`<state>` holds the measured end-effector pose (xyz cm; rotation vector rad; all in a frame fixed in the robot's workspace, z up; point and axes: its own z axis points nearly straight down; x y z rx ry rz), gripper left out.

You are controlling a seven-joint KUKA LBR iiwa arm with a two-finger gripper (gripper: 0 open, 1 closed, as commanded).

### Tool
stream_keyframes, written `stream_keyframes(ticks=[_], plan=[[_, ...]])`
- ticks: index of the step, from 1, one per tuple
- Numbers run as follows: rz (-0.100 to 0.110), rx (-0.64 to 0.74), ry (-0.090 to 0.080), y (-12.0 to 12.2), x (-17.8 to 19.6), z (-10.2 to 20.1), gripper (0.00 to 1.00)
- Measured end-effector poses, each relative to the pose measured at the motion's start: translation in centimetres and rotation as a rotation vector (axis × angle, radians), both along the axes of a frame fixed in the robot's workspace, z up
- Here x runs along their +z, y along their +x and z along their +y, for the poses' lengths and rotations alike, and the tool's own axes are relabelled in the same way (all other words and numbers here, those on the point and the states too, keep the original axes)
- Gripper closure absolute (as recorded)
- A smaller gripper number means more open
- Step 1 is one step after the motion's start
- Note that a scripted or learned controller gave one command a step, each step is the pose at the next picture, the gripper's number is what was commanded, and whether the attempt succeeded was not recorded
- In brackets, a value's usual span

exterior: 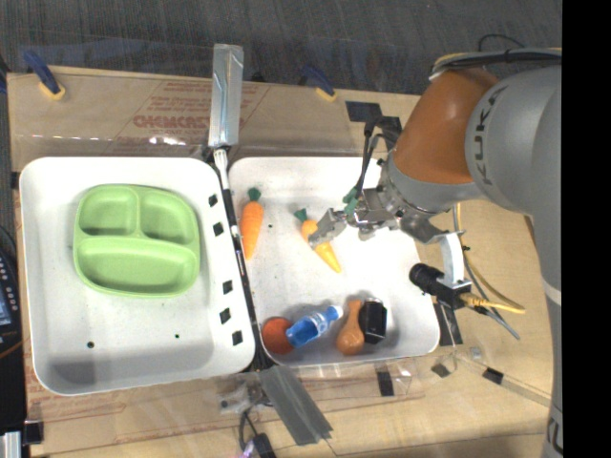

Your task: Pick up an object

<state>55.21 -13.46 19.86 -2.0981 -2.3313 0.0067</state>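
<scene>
I am watching the hand [334,225] working low in the right bin [401,284], right at the small carrot [323,246] that is lying near the middle of that bin. The metal fingers are sitting close over the carrot's upper end, but I cannot tell how far apart they are, or whether the carrot is actually between them, so I am not counting it as gripped.

Taking the small carrot as my reference: the big carrot [251,227] is lying to its left, against the bin's left wall, and well below it, along the near wall, the red ball [276,333], the blue bottle [312,325], a brown piece [350,328] and a black block [373,321] are crowding together.

My worry is the carrot's shape. It is tapering and smooth, so I am expecting it to squirt out sideways if the fingers are closing on the narrow end or off-centre. It is also lying flat, so fingers coming down too shallow could be skating over it, and too deep could be jamming against the bin floor. The green plate [138,239], far to the left in the other bin [48,284], is out of harm's way.
</scene>
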Motion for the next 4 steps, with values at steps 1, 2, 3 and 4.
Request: stream_keyframes(ticks=[1, 2, 3, 4], plan=[[-0.006, 0.033, -0.001, 3.0, -10.7, -3.4, 0.00], [-0.002, 0.247, 0.003, 2.2, -10.7, -4.1, 0.00], [-0.002, 0.251, 0.003, 2.2, -9.7, -4.1, 1.00], [-0.010, 0.168, 0.000, 10.6, 1.6, 2.5, 1.00]])
